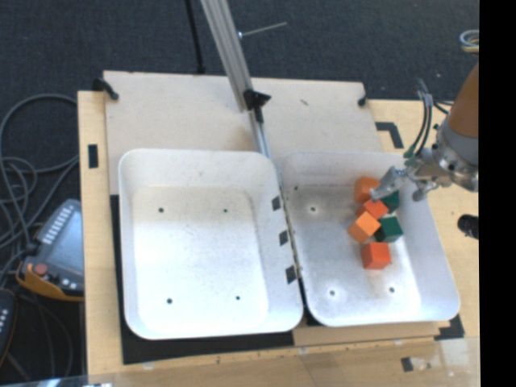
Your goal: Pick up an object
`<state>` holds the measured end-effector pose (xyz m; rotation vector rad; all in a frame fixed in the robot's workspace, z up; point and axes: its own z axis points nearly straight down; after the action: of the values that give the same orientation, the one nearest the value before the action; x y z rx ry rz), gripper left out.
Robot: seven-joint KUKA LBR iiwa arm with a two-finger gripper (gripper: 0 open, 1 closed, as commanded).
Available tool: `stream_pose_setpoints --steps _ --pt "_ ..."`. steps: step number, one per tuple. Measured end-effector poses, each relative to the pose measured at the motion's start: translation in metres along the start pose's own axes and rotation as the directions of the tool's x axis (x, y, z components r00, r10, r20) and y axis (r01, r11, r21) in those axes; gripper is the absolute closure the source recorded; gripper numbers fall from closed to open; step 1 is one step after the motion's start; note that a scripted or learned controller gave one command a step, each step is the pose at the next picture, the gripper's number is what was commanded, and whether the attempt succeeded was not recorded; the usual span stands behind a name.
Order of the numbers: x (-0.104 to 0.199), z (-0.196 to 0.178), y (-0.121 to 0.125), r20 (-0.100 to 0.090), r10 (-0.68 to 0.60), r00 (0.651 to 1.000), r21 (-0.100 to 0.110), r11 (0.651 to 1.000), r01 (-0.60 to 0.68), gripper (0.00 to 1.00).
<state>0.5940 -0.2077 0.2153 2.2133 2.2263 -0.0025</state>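
Orange blocks: I count four of them bunched in the right bin (427,293), toward its far right part. One rounded orange piece (365,188) lies farthest back, an orange cube (374,210) just in front of it, a lighter orange cube (364,226) next, and a red-orange cube (376,255) nearest me.
Green blocks: one dark green block (391,229) sits just right of the lighter orange cube, touching the cluster; a second green bit (393,202) peeks out behind it, partly hidden under the tool.
Arm: I see it (463,127) reaching in from the right edge, grey wrist with an orange band above.
Gripper: the gripper (389,188) sits low at the back of the cluster, beside the rounded orange piece and over the hidden green bit.
Jaws: I cannot tell from here whether they are apart or together; the fingers blur into the blocks behind them, and I see nothing clearly lifted between them.
Left bin: the white tray (141,240) lies beside the right one, the two touching along their shared edge.
Bench: light wood board (177,111) under both bins, with black corner marks.
Pole: a slanted metal rail (227,43) rises from the gap between the bins at the back.
Floor: dark carpet with grey cables (20,147) at left, and a handheld pendant (56,244) with an orange underside lying beside the bench.
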Motion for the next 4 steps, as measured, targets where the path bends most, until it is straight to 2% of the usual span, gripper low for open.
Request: stream_pose_setpoints --steps 1,2,3,4 --pt "0.034 0.089 0.039 0.004 0.006 1.0 -0.018 1.0 -0.006 0.0" --pt "0.031 0.095 0.018 0.008 0.003 1.0 -0.019 1.0 -0.003 0.0" --pt "0.027 0.096 0.032 0.01 0.005 1.0 -0.029 1.0 -0.005 0.0" --pt "0.026 0.097 0.028 0.01 0.003 1.0 -0.025 1.0 -0.003 0.0"
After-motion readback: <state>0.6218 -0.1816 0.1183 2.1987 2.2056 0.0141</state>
